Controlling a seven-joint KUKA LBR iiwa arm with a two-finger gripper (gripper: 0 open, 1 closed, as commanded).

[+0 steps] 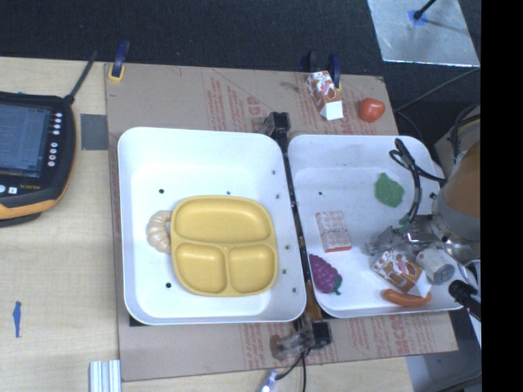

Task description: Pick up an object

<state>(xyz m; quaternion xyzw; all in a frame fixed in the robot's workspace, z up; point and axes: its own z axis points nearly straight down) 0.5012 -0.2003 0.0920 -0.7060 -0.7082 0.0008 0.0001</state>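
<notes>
Even overhead light, soft shadows; detail slightly blurred, perhaps low resolution.

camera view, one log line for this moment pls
arm: over right bin | hand: low, beside snack pack | grasp: unclear | yellow tray: left bin

Yellow tray (222, 243) smooth matt plastic; white bins (139, 219) glossy plastic; bench board (212, 96) matt cardboard.

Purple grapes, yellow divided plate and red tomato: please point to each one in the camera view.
purple grapes (325, 273): camera view, middle of the bunch.
yellow divided plate (221, 218): camera view, floor of its large upper compartment.
red tomato (371, 109): camera view, centre of its round body.
</notes>
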